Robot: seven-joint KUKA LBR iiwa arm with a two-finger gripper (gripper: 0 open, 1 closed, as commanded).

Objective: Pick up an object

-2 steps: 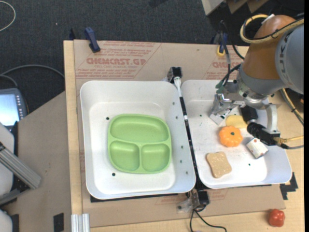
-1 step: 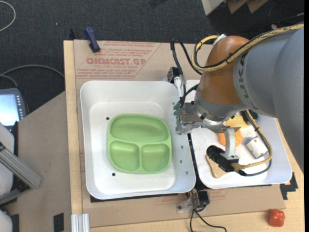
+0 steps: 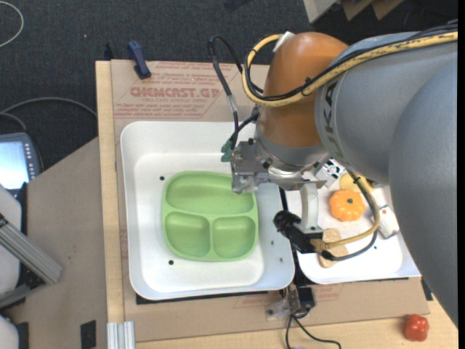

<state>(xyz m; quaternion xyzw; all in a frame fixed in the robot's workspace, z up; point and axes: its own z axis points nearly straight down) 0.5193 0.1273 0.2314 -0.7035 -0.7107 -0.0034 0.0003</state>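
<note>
At the far left we see a dark floor with a grey cable and part of a lit screen (image 3: pixel 14 162) at the edge. Next comes the worktop (image 3: pixel 109 195), a pale board whose back strip carries red lettering, with a blue clamp (image 3: pixel 138 59) gripping its rear edge.

On the worktop sits the left white bin (image 3: pixel 138 217), shallow and rounded at the corners. Inside it lies a light green divided tray (image 3: pixel 211 215), flat on the bin floor, with one long compartment toward the back and two smaller ones toward the front. We see nothing resting in its compartments.

Over the tray's back right corner hangs the hand (image 3: pixel 242 180), carried on the grey arm with its orange band (image 3: pixel 298 86). The metal tip of the hand lies right at the tray's rim, but we cannot tell whether it touches the tray, and we cannot tell whether it is apart or together, since the wrist covers it from above. We see nothing held in it. Black and yellow cables loop around the wrist.

Further right, the right white bin (image 3: pixel 363 267) is largely covered by the arm. In its visible part lies a small orange pumpkin-shaped toy (image 3: pixel 346 205), and nearer the front a tan wooden piece (image 3: pixel 328 247) beside a black part of the arm's fittings. Both lie well apart from the hand.

At the lower right, on the worktop outside the bins, rests a small red object (image 3: pixel 415 327).
</note>
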